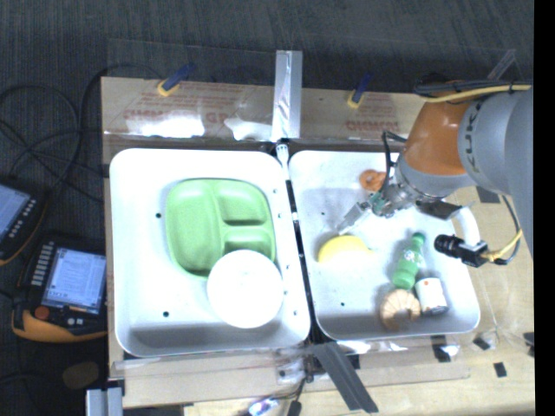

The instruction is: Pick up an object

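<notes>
My gripper (pixel 349 219) hangs in the upper middle of the right bin (pixel 328 189), pointing down and to the left. Its tip is just above a yellow lemon-shaped object (pixel 343 249) that lies on the bin floor; I cannot make out contact. A green bottle (pixel 408 263) lies to the right of the yellow object. A brown, bread-like piece (pixel 399 308) and a small white can with a red label (pixel 432 295) sit in the bin's front right corner. A small orange item (pixel 373 179) is partly hidden behind the wrist.
The left bin (pixel 139 232) holds a green divided tray (pixel 217 219), and a round white bowl (pixel 245 288) overlaps its front corner. A raised divider (pixel 295 232) runs between the bins. Handheld devices and cables lie off the bench at the left.
</notes>
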Available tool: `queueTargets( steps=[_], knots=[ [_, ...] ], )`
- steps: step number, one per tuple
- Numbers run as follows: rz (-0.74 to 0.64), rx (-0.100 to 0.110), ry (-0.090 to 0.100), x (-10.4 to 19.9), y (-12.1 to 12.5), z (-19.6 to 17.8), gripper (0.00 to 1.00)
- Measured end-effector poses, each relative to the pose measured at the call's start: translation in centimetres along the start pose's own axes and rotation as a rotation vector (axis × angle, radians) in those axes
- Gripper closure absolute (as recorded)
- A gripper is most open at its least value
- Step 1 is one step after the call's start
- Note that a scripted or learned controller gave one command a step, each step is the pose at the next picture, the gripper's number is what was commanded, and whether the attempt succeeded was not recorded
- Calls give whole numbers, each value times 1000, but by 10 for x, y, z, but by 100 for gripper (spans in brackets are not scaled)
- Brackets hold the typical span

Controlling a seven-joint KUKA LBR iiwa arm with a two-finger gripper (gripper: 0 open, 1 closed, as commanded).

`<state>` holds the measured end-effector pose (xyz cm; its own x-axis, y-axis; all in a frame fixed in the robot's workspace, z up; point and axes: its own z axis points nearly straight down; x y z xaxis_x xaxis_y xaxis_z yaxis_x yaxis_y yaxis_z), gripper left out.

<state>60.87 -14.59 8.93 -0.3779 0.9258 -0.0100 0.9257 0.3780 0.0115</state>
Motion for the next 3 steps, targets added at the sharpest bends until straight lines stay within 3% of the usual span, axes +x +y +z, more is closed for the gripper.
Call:
queueTargets(
  steps=[1,2,3],
  knots=[
    [207,17,10,-38,37,-16,0],
    [201,19,13,-81,23,-9,0],
    [10,11,16,-55,-61,-10,0]
  ],
)
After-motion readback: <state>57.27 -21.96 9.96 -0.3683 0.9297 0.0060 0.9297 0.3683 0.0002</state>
